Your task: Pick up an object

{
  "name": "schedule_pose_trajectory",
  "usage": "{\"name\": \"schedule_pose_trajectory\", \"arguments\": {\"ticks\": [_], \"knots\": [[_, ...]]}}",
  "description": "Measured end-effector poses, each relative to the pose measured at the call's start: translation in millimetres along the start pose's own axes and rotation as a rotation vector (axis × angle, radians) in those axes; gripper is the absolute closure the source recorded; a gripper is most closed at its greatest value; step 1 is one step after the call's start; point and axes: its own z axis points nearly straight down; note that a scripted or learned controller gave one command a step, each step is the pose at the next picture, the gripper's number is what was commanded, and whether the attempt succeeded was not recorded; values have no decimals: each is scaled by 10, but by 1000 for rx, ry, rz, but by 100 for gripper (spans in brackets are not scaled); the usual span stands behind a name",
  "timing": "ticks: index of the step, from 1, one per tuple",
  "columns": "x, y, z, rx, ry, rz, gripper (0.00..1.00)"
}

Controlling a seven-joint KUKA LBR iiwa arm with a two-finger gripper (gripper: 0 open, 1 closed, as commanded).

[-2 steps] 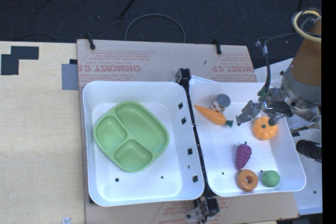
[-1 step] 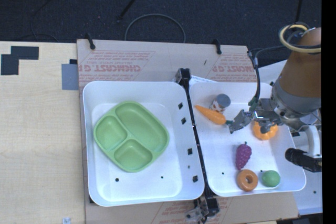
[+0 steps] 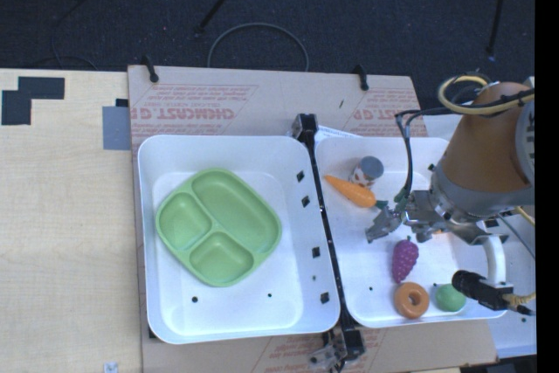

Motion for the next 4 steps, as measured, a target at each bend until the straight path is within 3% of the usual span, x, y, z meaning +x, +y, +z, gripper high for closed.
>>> {"name": "schedule_pose_trajectory", "arguments": {"ticks": [1,2,4], "knots": [[-56,29,594,-12,-3,-1,0],[-66,24,476,-9,-1,6,100],[-63,97,-466,-10,-2,0,100]]}}
